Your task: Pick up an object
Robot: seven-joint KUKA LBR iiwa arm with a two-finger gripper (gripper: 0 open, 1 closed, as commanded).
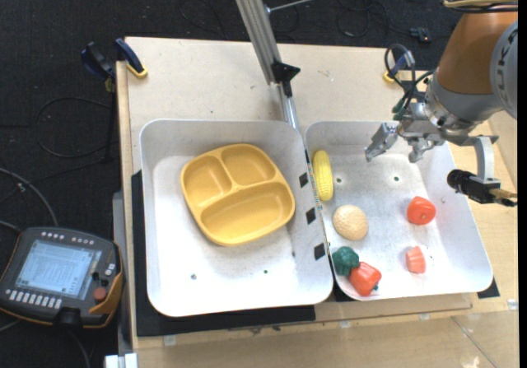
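Observation:
My gripper [397, 147] hangs over the back of the right bin [387, 193], open, with nothing between its two fingers. Below it on the bin floor lie a yellow corn cob [323, 174] against the left wall, a beige roll [351, 221] in the middle, a red tomato [421, 210] to the right, a small orange-red piece [415, 259] near the front right, and a green broccoli [344, 258] touching a red pepper [365, 277] at the front left. The gripper is apart from all of them.
The left bin [165, 276] holds a yellow divided plate [237, 193]. A slanted metal pole [259, 20] rises behind the bins. A teach pendant [58, 274] lies off the bench at the lower left. Clamps sit at the bench's back corners.

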